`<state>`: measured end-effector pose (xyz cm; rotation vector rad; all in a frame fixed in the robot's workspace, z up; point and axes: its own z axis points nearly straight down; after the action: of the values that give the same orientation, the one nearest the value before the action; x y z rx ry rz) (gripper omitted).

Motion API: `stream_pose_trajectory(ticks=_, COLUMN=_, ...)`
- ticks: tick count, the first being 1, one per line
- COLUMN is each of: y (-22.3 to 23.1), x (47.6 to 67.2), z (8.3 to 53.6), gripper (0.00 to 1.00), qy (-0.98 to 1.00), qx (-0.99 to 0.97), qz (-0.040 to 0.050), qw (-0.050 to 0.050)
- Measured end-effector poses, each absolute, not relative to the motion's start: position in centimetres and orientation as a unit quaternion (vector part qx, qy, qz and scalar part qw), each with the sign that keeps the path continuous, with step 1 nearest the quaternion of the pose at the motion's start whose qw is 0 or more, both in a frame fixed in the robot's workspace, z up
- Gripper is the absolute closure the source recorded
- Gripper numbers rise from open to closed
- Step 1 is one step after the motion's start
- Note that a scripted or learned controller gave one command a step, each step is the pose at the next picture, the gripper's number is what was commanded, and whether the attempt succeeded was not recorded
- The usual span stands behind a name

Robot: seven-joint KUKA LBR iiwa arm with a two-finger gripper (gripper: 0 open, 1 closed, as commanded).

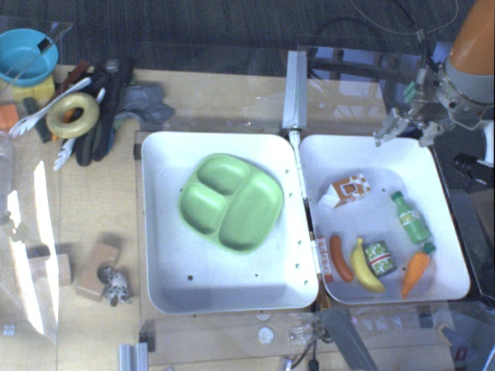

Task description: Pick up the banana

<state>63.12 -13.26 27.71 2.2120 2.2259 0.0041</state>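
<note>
A yellow banana (364, 266) lies near the front of the right bin (441, 180), between a red sausage (339, 257) on its left and a small green can (380, 258) touching its right side. My gripper (407, 128) hangs over the bin's far edge, well behind the banana, its two fingers spread apart with nothing between them. The arm with its orange band (473, 33) comes in from the upper right.
The right bin also holds a small carton (347, 191), a green bottle (409, 219) and an orange carrot (415, 270). A green divided plate (230, 201) sits in the left bin (162, 284). Loose clutter lies on the bench at the left, including a blue bowl (27, 55).
</note>
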Motion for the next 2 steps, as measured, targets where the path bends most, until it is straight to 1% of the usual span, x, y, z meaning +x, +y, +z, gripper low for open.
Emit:
stream_pose_trajectory(ticks=1, y=-9.5, x=56.0, z=15.3, gripper=0.0, qy=0.699, qx=0.715, qz=0.0014, qw=0.001)
stream_pose_trajectory(ticks=2, y=-10.7, x=49.2, z=9.4, gripper=0.0, qy=0.696, qx=0.718, qz=0.0018, qw=0.002)
